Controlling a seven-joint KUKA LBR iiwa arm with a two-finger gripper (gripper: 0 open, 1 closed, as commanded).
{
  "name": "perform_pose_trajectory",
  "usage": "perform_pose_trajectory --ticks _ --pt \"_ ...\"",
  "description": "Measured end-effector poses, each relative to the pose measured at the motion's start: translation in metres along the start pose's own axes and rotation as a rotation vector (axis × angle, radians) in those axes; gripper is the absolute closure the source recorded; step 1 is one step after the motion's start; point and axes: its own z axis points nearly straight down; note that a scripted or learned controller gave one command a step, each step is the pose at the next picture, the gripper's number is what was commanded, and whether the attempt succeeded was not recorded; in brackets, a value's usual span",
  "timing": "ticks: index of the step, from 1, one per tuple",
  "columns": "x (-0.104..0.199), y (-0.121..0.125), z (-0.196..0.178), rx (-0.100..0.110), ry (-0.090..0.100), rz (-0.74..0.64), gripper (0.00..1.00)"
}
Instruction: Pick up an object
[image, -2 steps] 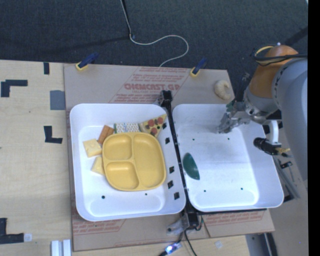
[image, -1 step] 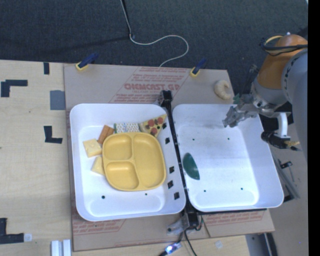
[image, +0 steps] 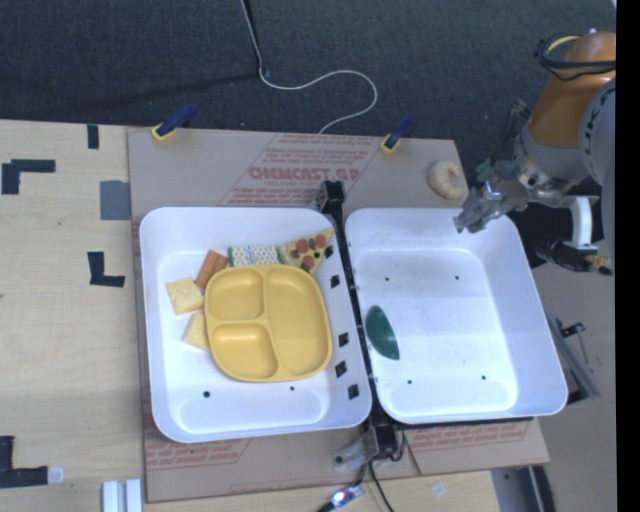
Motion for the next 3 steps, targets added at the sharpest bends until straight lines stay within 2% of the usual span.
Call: perform_pose_trajectory --ticks 1,3 --pt "0.001 0.001 -0.036 0.001 0.000 0.001 1.00" --pt "0.077 -0.066 -0.037 0.007 0.001 0.000 1.00"
